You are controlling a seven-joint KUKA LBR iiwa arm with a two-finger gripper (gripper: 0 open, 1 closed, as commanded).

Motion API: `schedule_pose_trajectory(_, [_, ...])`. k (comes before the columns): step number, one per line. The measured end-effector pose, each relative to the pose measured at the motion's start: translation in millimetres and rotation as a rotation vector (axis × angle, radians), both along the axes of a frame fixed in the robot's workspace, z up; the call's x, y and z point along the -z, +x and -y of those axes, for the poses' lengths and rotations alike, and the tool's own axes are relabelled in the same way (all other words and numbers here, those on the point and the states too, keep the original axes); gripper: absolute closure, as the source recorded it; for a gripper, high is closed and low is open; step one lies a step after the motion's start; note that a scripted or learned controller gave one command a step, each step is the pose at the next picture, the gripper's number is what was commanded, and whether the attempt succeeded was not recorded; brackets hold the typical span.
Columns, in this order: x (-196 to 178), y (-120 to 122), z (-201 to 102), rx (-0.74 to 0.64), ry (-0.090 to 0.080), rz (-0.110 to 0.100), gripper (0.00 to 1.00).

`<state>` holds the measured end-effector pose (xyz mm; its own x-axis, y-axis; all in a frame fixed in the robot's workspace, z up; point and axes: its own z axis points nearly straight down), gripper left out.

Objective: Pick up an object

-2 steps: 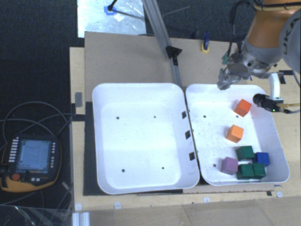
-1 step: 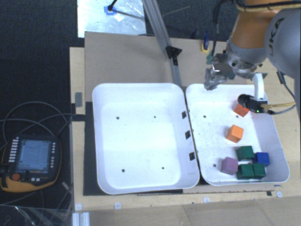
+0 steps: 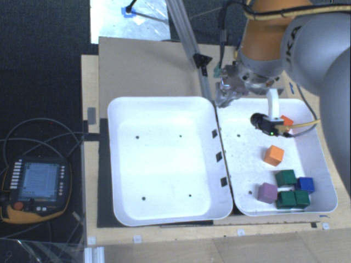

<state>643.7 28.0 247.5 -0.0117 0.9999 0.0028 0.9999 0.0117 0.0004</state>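
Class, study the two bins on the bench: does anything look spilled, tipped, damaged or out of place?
Nothing stands out. The blocks, an orange block, a purple block, a blue block and green blocks, all lie inside the right bin, none spilled or damaged.

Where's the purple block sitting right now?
In the camera view the purple block lies in the right bin, near its front edge, just left of the green blocks and below the orange block.

Grey arm [image 3: 321,48] with orange band [image 3: 269,23], black cables, metallic wrist
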Motion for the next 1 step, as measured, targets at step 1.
schedule_pose_trajectory(1, [-4.6, 4.5, -52.5, 0.001, 0.000, 0.003, 1.00])
